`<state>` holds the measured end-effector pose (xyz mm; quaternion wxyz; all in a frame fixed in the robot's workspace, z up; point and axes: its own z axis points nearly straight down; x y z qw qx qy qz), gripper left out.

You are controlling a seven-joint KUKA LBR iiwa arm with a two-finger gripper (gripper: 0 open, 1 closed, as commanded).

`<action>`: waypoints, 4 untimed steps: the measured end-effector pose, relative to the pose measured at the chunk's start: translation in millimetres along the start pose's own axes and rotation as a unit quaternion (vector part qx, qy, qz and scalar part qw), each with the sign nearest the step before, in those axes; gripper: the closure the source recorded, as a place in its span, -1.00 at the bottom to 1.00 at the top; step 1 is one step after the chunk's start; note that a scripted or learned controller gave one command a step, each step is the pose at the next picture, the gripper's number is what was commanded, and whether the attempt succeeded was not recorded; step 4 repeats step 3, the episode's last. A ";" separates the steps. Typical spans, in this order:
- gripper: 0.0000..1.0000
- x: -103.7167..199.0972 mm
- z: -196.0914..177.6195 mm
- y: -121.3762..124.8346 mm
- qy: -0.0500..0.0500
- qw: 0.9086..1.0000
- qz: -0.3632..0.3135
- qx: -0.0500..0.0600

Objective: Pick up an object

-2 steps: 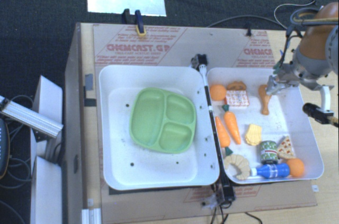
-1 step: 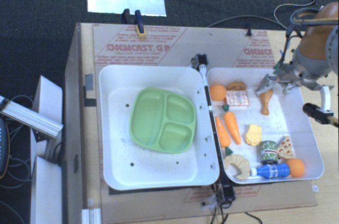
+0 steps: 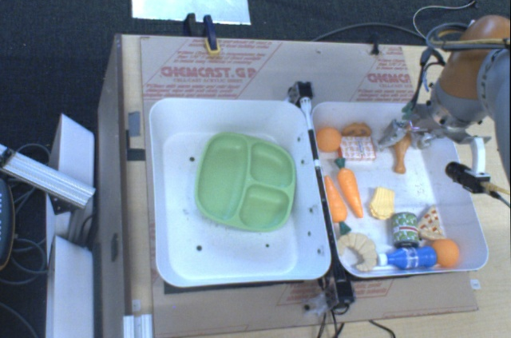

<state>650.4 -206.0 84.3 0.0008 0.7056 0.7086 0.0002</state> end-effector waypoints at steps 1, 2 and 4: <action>1.00 -0.3 -11.8 1.4 -0.001 1.000 -0.002 -0.002; 1.00 77.7 -1.2 4.7 0.001 1.000 0.001 0.004; 1.00 139.7 -101.6 -6.5 0.001 1.000 0.000 -0.002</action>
